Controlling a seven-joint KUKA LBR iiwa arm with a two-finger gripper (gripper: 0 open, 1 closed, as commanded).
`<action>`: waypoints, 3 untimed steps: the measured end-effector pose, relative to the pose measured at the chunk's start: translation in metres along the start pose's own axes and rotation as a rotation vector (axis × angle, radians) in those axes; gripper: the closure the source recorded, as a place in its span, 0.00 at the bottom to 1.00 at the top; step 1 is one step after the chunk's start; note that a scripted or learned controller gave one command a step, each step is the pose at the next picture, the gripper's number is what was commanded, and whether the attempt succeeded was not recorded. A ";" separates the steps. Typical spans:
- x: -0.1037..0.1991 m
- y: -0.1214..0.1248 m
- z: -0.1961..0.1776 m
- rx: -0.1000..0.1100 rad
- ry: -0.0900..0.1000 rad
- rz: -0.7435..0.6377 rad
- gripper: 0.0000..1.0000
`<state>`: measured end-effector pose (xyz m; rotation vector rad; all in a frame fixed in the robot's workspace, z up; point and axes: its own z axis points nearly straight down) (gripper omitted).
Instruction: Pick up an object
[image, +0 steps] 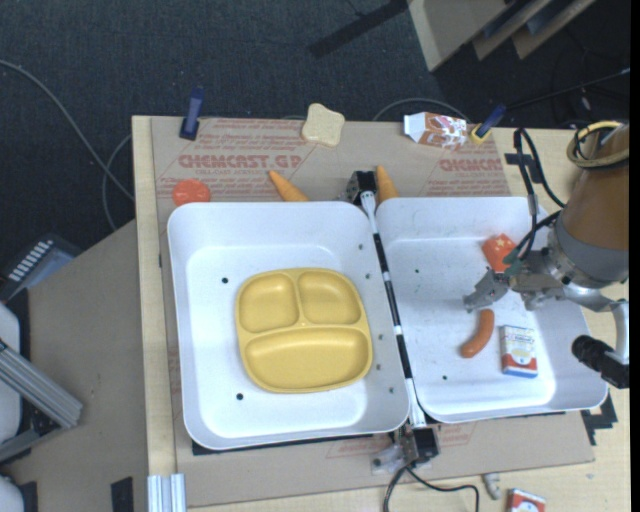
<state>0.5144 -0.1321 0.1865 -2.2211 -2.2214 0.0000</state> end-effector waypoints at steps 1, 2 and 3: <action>-0.017 0.011 0.098 -0.013 -0.004 0.000 0.00; -0.017 0.010 0.089 -0.011 -0.004 0.000 1.00; 0.056 0.059 0.001 -0.004 0.001 -0.003 1.00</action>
